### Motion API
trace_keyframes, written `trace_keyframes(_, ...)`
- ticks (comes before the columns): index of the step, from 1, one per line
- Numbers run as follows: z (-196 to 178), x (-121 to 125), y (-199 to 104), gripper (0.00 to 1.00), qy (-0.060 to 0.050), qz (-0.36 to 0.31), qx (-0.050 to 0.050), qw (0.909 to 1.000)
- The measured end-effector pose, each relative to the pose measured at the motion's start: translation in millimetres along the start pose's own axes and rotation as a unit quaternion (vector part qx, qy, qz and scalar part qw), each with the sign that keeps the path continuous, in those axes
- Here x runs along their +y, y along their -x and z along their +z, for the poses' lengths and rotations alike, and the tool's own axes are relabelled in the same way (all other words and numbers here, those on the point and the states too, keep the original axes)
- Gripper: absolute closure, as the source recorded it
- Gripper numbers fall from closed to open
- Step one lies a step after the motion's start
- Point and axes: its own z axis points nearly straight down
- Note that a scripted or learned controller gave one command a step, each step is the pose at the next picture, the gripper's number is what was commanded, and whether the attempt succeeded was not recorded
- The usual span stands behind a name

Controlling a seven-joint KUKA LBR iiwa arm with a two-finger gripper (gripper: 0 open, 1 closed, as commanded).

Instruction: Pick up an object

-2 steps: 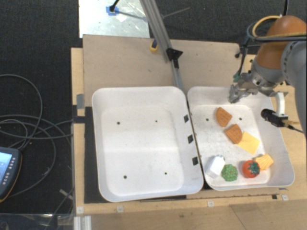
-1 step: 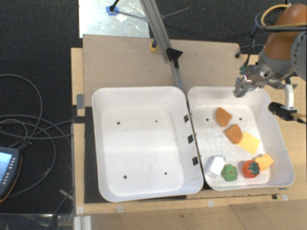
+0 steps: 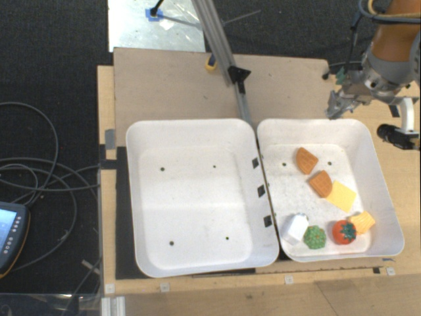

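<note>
Pincer (image 3: 337,108) hangs over right bin's (image 3: 378,155) far rim (holding nothing).

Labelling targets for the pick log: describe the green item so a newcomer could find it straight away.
Look at the right-hand bin, the one holding all the small items. Along its near edge sits a row of pieces: a white block, then the green toy, then a red tomato-like piece. It is the one green thing there, round and bumpy like broccoli.
</note>
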Motion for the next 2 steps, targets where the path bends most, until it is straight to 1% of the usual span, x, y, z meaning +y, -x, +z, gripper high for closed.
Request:
trace_keyframes(1,-54.3,2.0,0.4,1.0,0.0,0.0,0.0,1.0)
trace_keyframes(2,-50.9,-11.5,-39.6,1.0,-0.003,-0.001,0.001,1.0)
